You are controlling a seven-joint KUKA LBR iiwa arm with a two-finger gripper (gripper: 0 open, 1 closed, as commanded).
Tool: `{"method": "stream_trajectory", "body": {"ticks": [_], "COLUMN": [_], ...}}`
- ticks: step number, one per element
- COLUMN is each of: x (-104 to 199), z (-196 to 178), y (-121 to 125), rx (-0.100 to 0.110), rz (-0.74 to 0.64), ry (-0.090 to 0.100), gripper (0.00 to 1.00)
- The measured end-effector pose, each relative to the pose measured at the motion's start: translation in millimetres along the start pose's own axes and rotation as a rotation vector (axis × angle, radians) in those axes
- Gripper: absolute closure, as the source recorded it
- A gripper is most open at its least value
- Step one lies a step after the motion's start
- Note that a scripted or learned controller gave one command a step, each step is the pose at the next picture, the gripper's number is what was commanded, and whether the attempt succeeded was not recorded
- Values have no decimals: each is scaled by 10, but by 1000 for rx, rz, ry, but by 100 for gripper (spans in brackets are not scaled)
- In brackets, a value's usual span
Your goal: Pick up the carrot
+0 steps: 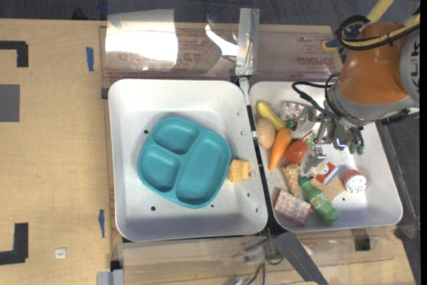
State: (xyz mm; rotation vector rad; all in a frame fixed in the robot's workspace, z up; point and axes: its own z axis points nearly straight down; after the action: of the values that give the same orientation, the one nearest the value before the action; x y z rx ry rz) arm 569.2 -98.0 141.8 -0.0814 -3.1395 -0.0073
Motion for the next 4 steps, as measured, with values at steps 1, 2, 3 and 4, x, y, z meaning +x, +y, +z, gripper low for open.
{"method": "stream_trajectory", "body": {"ticks": [1,2,3,4], "x": [-63,-382,-391,-572], "z": [514,-473,-442,11], "y": [33,511,621,-4], "rx": [9,7,6,4], "rz": [-369,-772,-926,-800], "ry": [-13,-13,-9,-4], "gripper": [0,0,0,0]}}
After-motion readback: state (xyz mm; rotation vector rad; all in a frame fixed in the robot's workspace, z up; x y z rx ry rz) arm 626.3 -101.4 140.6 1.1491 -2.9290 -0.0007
